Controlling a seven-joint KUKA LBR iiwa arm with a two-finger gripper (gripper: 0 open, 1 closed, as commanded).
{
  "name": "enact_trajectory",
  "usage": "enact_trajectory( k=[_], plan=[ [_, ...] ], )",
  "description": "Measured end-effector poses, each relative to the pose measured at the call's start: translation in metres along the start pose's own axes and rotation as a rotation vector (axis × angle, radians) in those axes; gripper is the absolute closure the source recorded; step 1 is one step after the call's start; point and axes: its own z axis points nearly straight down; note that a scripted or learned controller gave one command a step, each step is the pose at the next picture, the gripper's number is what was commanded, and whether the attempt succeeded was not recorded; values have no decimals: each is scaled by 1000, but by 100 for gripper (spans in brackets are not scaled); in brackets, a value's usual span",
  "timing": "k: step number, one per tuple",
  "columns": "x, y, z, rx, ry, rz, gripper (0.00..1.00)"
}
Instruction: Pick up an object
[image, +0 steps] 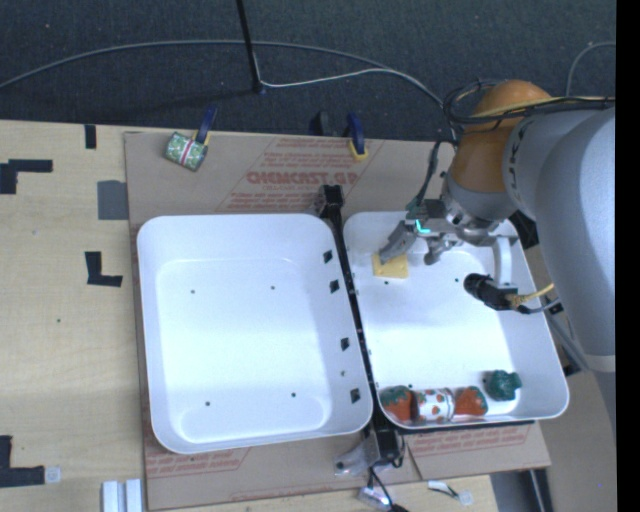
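My gripper (412, 252) hangs over the far part of the right bin (450, 330), its two fingers spread apart and open. A small yellow block (392, 267) lies on the bin floor at the tip of the left finger (396, 243), not between the two fingers. Along the near wall of the same bin lie a red-orange item with a green top (399, 403), a white piece with red spots (433, 405), an orange piece (470, 402) and a teal-green lump (502, 382).
The left bin (240, 330) stands beside the right one, with a black divider (345, 300) between them. A small green patterned object (186, 150) lies on the cardboard behind the left bin. Clamps (355, 135) grip the far cardboard edge. The arm's black cable (495, 292) hangs over the right bin.
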Motion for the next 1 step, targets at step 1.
enact_trajectory(
  k=[1],
  plan=[
    [22, -8, 36, 1, 0, 0, 0]
  ],
)
